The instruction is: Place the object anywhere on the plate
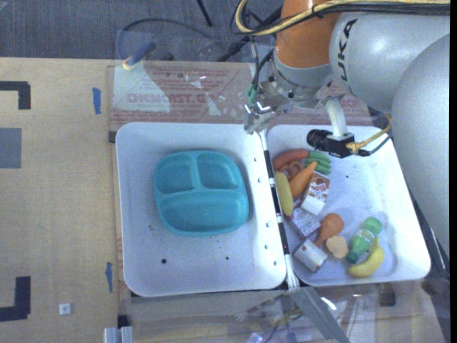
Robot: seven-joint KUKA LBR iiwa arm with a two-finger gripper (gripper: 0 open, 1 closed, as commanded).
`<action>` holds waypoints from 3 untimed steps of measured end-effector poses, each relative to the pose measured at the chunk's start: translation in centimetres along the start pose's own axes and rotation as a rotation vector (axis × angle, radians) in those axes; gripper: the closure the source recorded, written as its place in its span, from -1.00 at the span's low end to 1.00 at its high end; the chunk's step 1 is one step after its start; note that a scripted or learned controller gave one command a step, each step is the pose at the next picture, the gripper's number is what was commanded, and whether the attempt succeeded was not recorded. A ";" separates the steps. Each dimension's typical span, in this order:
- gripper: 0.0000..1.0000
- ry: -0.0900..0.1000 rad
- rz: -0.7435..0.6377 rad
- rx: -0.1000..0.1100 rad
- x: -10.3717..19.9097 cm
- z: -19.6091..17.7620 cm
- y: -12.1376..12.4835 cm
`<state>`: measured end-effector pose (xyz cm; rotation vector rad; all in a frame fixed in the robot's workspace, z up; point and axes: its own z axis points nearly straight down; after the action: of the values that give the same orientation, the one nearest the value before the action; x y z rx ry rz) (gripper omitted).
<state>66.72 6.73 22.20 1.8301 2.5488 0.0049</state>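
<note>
A teal plate [202, 192], divided into three compartments, was seen lying flat in the left bin [139, 263], nearer that bin's back half. Nothing was seen on the plate. The right bin [400, 191] was found to hold the toy food, crowded along its left side and front: a carrot [303, 178] leaning across a yellow corn cob [284, 194], green beans [322, 161] and a red sausage [288, 158] behind them, small cartons [315, 194] in the middle, a second orange piece [330, 226], a green bottle [365, 236] and a banana [368, 263] near the front right.

The claw [255, 116] was held over the back end of the rims where the two bins meet, well apart from the plate and just behind the food. Whether it was spread or pressed together could not be told; nothing was seen pinched in it. The bench [50, 191] to the left was marked with black tape.
</note>
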 end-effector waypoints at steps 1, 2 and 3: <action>1.00 0.002 -0.118 0.004 4.0 6.4 1.3; 1.00 0.002 -0.217 0.005 12.9 7.2 0.3; 1.00 0.003 -0.548 0.004 16.6 4.3 -4.1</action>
<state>57.52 21.16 17.82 1.0743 2.9528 0.0013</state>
